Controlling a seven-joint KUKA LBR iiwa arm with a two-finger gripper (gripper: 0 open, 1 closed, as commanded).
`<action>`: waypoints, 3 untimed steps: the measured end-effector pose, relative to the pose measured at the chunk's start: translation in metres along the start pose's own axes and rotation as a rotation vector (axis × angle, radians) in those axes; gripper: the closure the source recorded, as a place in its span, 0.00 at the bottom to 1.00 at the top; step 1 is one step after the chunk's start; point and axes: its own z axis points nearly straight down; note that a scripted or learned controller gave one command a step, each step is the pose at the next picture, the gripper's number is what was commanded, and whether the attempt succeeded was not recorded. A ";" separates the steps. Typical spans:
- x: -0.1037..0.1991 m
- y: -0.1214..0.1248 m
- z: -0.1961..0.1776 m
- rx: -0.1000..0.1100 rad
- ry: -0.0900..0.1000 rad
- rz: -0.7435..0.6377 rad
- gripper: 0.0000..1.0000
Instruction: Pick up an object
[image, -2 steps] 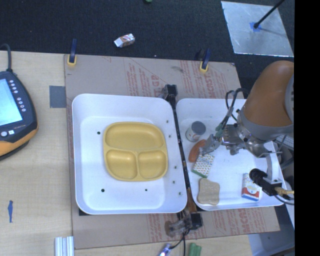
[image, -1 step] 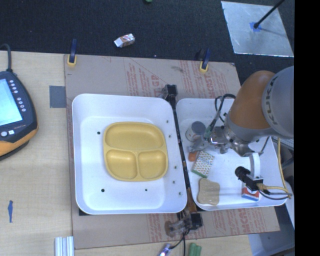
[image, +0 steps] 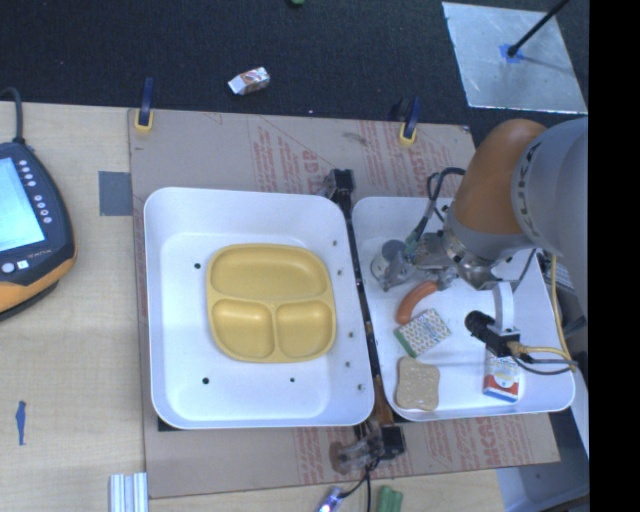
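Observation:
My gripper (image: 392, 264) hangs low over the upper left part of the right bin (image: 455, 406), with the orange-banded arm (image: 500, 190) behind it. Just below and to the right of the gripper lies an orange sausage-shaped toy (image: 415, 298). Under that sits a green and white checkered packet (image: 423, 332). A tan bread slice (image: 418, 384) lies at the bin's front left. A small red, white and blue carton (image: 502, 382) rests at the front right.
The left bin (image: 170, 390) holds a yellow divided plate (image: 271, 301). A black cable fitting (image: 485, 328) with a yellow wire hangs over the right bin. A pendant (image: 25, 225) lies at the bench's left edge. Yellow clamps (image: 145, 118) pin the cardboard at the back.

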 end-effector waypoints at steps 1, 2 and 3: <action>-0.004 -0.035 0.001 0.002 -0.001 -0.002 0.00; -0.005 -0.035 -0.009 0.004 -0.003 -0.005 1.00; 0.051 -0.035 -0.100 -0.001 0.001 0.000 1.00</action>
